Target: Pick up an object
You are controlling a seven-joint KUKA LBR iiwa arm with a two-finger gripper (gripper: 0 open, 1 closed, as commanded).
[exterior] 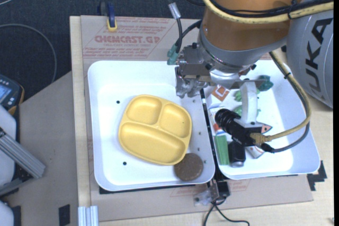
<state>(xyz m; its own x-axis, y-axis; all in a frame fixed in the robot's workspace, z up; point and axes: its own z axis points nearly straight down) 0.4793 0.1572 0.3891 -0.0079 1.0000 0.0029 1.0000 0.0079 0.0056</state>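
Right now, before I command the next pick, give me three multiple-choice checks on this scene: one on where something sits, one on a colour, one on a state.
1. Where does the yellow divided tray lie?
A. left bin
B. right bin
C. on the cardboard outside both bins

2. What colour is the round disc at the tray's near corner?
A. green
B. brown
C. white

3. How does the tray lie?
A. on edge against the bin wall
B. flat, compartments up
C. flat, underside up

Answers: 1 A, it rests on the floor of the left bin. 2 B, the disc is dull brown against the white bin. 3 B, its three recesses face the camera.
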